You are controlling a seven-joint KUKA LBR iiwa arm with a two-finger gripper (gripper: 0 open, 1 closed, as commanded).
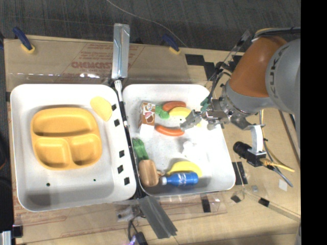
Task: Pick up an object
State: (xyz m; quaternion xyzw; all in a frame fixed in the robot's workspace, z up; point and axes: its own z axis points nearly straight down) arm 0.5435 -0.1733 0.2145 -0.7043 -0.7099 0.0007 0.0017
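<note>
We saw the grey arm with its orange band (255, 68) reach in over the right rim of the right-hand white bin (225, 157), with the two-finger gripper (193, 120) low over that bin's upper half. Whether it was gripping anything we could not tell (the view was too small and cluttered there). It hung just beside a cluster of toy food: a small brown-and-white printed carton (147, 113) near the bin's upper left corner, an orange sausage-shaped piece (174, 105) and a yellow piece with a green end (173, 113) next to it, and a second orange sausage-shaped piece (169, 130) lying just below them, close to the gripper.

Along the left wall of the same bin lay a green leafy piece (138, 148). At the bottom edge we noted a tan rounded block (147, 172), a blue bottle lying on its side (181, 179) and a yellow banana (185, 167) touching the bottle from above.

The left-hand white bin (20, 188) carried a yellow plastic tray with three compartments (65, 137), and a small yellow rounded piece (101, 106) sat near that bin's upper right corner, just beside the tray.
</note>
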